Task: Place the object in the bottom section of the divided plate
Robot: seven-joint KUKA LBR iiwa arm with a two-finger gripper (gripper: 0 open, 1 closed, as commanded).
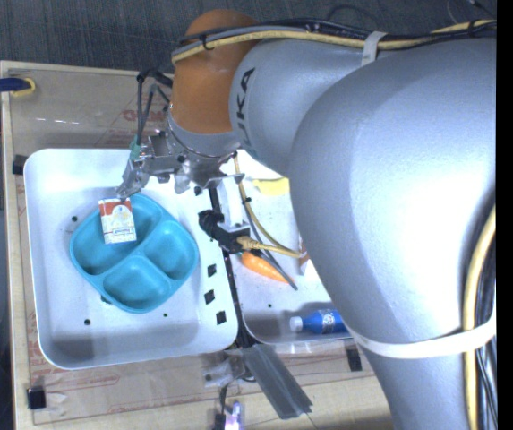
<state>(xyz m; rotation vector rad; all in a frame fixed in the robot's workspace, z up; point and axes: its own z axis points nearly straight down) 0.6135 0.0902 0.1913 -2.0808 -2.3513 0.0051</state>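
- The tool (133, 173) hangs over the far-left rim of the blue divided plate (135, 256), which lies in the left bin (50, 240).
- The small carton (117, 220), white with a red top, sits just beneath the tool's tip, in or above the plate's far-left section. Whether the tool is pinching it or has let go, I cannot tell; the tip is too small and too crowded with cables to read.
- The plate's near section, the large one at the bottom of the view, is bare blue, so by my reckoning the step is unfinished.
- To do it well: if the carton is held, carry it toward the near edge, lift it clear of the raised ridge between sections, then lower it squarely over the near compartment before opening.
- If it is not held, a fresh grasp across the carton's narrow sides is likely needed first.
- A risk, as I judge it: dragging low could catch the ridge and shove the plate.
- In the right bin (274, 330) lie a carrot (265, 265), a blue bottle (320, 322) and something yellow (272, 186), well apart from the plate.
- The arm's bulk covers most of the right bin; a blue clamp (5, 86) grips the worktop's far-left corner.
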